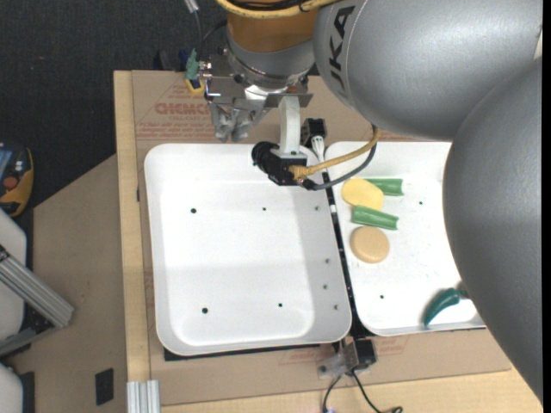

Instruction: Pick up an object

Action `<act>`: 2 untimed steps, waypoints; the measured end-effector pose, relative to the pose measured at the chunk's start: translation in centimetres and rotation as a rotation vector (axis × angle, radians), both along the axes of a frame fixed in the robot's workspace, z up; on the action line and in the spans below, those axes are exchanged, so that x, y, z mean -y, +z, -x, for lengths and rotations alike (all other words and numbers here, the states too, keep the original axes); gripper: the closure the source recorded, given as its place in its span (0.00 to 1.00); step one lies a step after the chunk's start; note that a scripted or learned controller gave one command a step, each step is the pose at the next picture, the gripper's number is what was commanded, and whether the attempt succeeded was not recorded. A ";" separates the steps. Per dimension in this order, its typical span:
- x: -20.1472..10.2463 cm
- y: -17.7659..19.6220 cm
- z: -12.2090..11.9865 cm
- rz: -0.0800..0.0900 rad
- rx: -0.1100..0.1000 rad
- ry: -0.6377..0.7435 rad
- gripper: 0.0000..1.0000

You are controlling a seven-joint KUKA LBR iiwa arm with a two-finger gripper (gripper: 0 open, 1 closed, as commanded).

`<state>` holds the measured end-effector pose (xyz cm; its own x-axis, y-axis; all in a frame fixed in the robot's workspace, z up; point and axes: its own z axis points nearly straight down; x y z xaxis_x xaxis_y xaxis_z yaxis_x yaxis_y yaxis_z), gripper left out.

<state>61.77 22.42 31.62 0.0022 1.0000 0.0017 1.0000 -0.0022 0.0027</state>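
**Hovering at the far rim of the left bin: approach step, no pick made**

Standing at the bench. The gripper (231,126) hangs over the far edge of the left bin (159,231), under the orange band of the arm (430,50), which reaches across from the right and hides part of the right bin (413,265). Whether the gripper is open or closed cannot be told from this angle; the wrist hardware crowds it. Nothing is seen held in it.

Candidate objects all lie in the right bin, well apart from the gripper:
- yellow oval piece (362,194), near the dividing wall
- green pod (386,186), touching the yellow piece on its right
- second green pod (374,218), just below the yellow piece
- tan disc (371,246), just beside that second pod
- teal piece (443,306), alone near the front corner, partly behind the arm

Judgement: the task sits at the approach step, with no object selected and no descent begun.

Next move calls for a traverse right across the divider, then a descent on one item. The tan disc looks flat and may be hard to get under. The cluster of three is tight, so a closing grip there risks nudging a neighbour. The teal piece stands clear and seems the cleaner target.
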 end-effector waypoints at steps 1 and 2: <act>3.8 4.0 2.9 0.001 0.000 -0.001 1.00; -0.3 7.3 -0.2 -0.001 0.004 0.006 1.00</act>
<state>61.95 22.68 38.96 -0.0035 1.0000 0.0029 1.0000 0.0034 0.0068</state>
